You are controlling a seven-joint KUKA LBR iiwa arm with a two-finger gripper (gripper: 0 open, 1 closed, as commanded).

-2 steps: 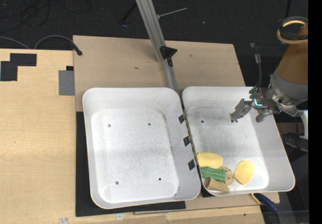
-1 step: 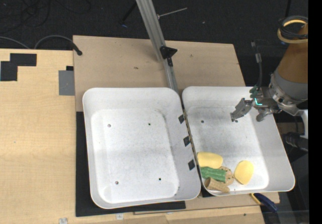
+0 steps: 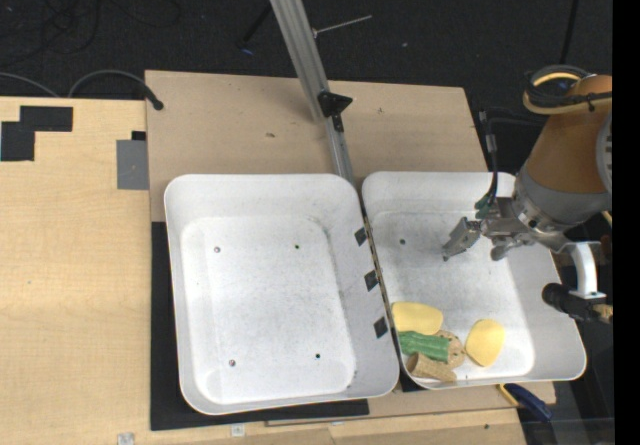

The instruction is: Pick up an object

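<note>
Objects sit untouched in the right bin (image 3: 520, 358), bunched at its near edge: a yellow piece (image 3: 416, 317), a green piece (image 3: 424, 343) just below it, a tan piece (image 3: 436, 363) touching the green one, and a second yellow piece (image 3: 486, 341) beside them. Gripper (image 3: 478, 243) hangs over the bin's middle, farther back than the pile and well apart from it, fingers spread with nothing between them. No pick yet; reach, descent, closing and lift all remain. Left bin (image 3: 190, 203) adjoins.
</note>
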